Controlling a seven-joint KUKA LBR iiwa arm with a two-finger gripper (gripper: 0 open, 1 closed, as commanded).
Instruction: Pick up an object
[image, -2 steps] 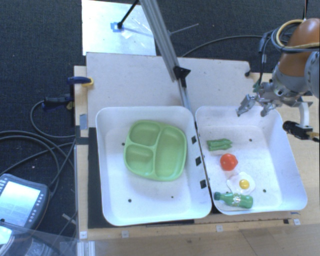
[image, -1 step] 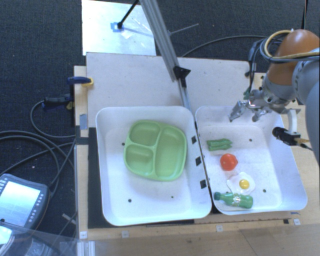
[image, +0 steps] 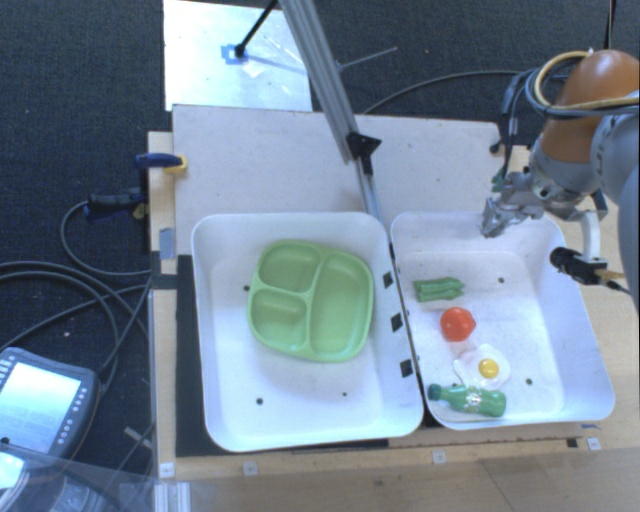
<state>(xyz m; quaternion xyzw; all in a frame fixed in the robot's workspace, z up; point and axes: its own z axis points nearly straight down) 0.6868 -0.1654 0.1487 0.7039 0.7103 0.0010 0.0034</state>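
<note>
Left bin (image: 215, 400) first: a green divided plate (image: 310, 300) lies flat in its middle, well apart from the action. Over to the right bin (image: 590, 370), and here are the candidates, strung in a line near the bin's left wall: a green bean pod (image: 438, 289) at the far end, a red tomato (image: 458, 323) just nearer, then a fried egg (image: 485, 367), and a green bottle (image: 470, 400) on its side at the near edge, touching the egg or close to it. The claw (image: 497, 220) hangs at the bin's far rim, up and right of the pod, carrying nothing; open or clenched, I cannot tell from here. Best bet, I'd say, is the pod or the tomato: both sit alone with bare floor around them. Come down straight over the middle, straddle the pod across its short side, and steer clear of that egg-and-bottle huddle by the wall.
</note>
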